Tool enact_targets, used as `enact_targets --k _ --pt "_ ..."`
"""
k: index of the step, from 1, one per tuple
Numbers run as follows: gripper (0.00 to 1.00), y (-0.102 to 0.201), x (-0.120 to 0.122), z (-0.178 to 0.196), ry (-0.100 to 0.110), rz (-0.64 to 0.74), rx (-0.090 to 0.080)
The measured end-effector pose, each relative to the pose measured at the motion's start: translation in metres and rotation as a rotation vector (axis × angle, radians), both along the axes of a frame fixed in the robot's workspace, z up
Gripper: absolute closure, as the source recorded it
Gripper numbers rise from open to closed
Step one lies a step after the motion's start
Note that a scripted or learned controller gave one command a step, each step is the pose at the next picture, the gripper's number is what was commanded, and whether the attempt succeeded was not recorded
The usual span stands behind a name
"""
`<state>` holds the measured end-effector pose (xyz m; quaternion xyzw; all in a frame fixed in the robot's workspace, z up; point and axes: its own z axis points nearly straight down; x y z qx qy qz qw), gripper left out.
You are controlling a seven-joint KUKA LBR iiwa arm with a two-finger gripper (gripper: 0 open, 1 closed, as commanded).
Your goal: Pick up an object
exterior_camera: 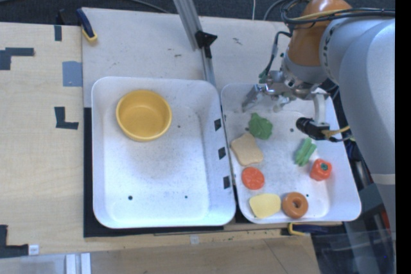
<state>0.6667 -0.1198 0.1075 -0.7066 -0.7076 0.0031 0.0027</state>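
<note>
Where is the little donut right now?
The donut sits in the right bin, near its front edge in the camera view, right beside the yellow cheese piece and below the small red tomato.

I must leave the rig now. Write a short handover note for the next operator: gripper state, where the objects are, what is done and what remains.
Gripper: over the far end of the right white bin, above the green broccoli-like toy; nothing is seen between its fingers, and open or shut cannot be judged.
Objects in the right bin: tan bread slice, red tomato slice, yellow cheese-like piece, brown doughnut, green leafy toy, small red-orange toy.
Left white bin: yellow bowl.
Done: no object is picked up.
Left: grasp and lift one object.
</note>
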Motion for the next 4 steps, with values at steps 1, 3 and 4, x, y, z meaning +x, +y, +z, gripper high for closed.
enact_targets --k 1,3,4 --pt "1.0 0.001 0.002 0.015 -0.006 0.002 0.0" --pt "1.0 0.002 0.005 0.132 -0.014 0.001 0.0" --pt "1.0 0.066 0.003 0.135 -0.007 0.006 0.002"
